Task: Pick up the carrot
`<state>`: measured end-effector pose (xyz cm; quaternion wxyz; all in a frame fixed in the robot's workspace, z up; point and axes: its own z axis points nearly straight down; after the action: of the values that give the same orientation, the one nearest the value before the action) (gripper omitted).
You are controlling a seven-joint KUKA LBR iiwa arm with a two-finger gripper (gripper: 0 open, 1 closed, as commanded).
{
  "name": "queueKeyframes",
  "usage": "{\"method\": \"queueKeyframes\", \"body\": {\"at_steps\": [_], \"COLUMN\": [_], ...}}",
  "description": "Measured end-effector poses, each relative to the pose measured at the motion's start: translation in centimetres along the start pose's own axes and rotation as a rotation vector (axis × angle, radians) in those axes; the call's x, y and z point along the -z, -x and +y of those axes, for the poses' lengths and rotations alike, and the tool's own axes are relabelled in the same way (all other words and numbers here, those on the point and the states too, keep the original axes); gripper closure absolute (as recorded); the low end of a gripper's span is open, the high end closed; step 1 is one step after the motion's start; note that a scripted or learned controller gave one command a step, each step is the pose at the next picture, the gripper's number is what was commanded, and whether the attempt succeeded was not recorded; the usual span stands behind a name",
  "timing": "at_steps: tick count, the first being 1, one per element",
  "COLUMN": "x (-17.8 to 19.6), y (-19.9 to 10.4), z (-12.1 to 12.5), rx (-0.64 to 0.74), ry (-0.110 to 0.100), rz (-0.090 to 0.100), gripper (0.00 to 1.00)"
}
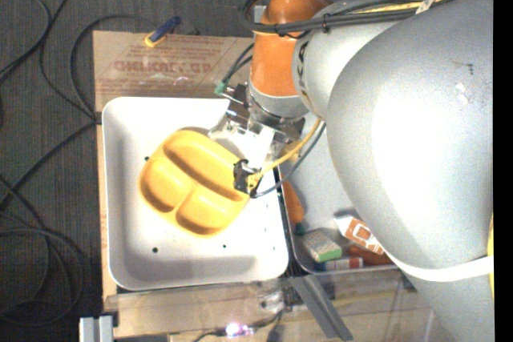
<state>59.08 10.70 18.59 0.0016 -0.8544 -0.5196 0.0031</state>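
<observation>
The carrot (294,204) appears as a small orange piece in the right bin (317,172), tight against the wall it shares with the left bin; the arm covers most of it. My gripper (244,142) hangs over the left bin (120,172), above the upper right edge of a yellow sectioned plate (192,180). It is up and to the left of the carrot, on the other side of the wall. The wrist hides the gripper's tips.
In the right bin's near corner lie a green and white box (322,244), an orange and white packet (365,236) and a red item (361,261). The big grey arm covers most of that bin. A blue and yellow marker (163,30) lies on cardboard behind the left bin.
</observation>
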Motion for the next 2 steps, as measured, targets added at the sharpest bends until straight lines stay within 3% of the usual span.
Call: {"method": "queueKeyframes", "body": {"at_steps": [1, 2], "x": [5.4, 7.6], "y": [-1.0, 3.3], "z": [-4.0, 1.3], "rx": [-0.002, 0.154], "ry": [0.002, 0.005], "rz": [0.0, -0.003], "gripper": [0.0, 0.0]}}
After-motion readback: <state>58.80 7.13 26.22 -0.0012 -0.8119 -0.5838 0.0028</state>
